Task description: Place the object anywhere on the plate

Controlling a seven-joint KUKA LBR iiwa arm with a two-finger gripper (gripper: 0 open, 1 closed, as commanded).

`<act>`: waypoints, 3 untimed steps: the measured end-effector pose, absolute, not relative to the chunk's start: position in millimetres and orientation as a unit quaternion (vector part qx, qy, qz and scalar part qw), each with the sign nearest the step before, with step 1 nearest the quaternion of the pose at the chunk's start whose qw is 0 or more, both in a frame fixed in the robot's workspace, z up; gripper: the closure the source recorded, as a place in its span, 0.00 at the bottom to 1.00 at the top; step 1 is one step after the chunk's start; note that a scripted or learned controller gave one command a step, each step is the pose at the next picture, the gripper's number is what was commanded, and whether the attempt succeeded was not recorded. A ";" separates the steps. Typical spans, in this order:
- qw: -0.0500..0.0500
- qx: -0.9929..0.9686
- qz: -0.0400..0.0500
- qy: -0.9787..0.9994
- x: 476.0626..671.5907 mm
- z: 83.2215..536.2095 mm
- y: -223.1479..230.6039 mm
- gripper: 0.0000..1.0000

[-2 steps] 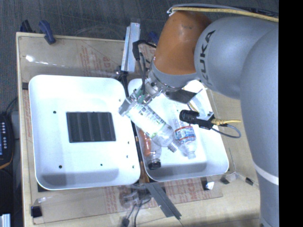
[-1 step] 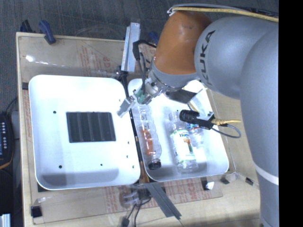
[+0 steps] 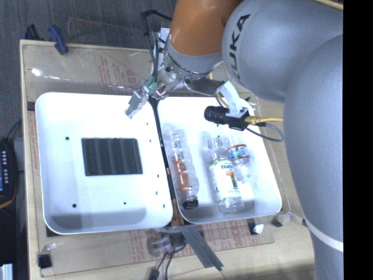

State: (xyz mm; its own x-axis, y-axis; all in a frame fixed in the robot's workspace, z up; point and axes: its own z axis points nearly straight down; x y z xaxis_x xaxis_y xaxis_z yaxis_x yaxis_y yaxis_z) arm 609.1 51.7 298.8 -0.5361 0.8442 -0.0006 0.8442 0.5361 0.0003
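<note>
Clear plastic bottles lay in the right bin (image 3: 269,198): one (image 3: 182,168) with a dark cap and reddish contents along the left wall, two more (image 3: 228,174) with labels side by side near the middle. Dark ribbed plate (image 3: 112,156) sat flat in the left bin (image 3: 52,121), well apart from them. Claw (image 3: 137,105) hung over the left bin's far right corner, near the divider; cannot tell whether apart or together. Both bins rested on the tabletop (image 3: 87,69).
</note>
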 end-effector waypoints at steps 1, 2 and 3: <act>0.000 0.655 0.000 0.756 632.8 374.3 89.7 0.00; 0.001 0.693 0.000 0.721 656.1 442.2 134.7 0.00; 0.000 0.754 0.000 0.657 656.1 441.6 138.5 0.00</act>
